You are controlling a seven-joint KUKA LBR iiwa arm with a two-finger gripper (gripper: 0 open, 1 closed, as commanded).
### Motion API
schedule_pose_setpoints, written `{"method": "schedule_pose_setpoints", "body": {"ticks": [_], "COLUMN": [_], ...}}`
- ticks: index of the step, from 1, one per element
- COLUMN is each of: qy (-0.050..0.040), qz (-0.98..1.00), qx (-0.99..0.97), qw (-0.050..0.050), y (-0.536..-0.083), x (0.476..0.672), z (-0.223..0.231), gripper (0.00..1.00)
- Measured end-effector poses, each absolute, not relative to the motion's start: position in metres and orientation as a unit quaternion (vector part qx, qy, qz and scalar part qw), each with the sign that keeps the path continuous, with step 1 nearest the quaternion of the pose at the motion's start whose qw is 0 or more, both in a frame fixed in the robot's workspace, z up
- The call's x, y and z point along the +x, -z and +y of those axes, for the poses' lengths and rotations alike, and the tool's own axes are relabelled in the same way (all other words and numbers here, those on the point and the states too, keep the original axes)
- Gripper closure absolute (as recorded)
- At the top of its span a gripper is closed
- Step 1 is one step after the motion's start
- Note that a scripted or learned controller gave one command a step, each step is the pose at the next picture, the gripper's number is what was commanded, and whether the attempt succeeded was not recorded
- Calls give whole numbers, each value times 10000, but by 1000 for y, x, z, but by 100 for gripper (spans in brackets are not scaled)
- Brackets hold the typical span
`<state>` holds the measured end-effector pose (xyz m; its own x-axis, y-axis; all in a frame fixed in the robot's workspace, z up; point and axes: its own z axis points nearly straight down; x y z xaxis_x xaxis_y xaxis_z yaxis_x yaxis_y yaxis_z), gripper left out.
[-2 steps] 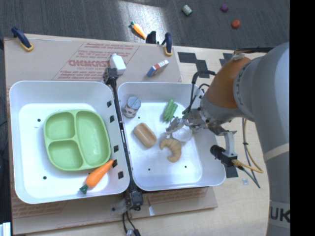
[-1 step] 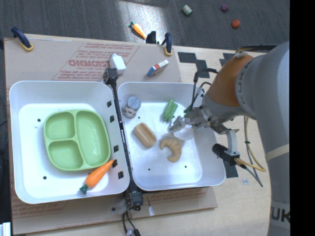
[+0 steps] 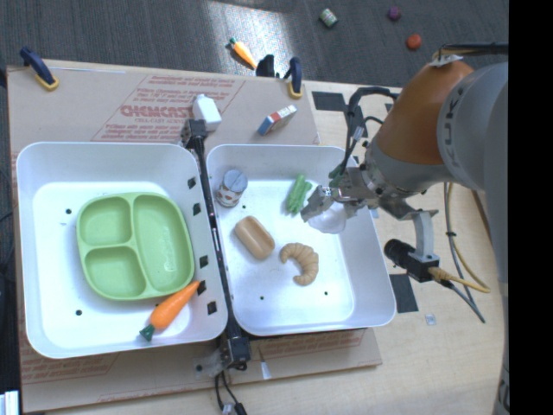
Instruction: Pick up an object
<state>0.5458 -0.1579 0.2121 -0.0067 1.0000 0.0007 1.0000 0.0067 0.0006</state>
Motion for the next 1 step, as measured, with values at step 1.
{"method": "schedule_pose_setpoints", "body": {"ticks": [1], "qy": [-7], "qz": [-7099], "qx": [-7043], "qw": [12], "y": [-235], "x": [477], "z": [-103], "gripper": [100]}}
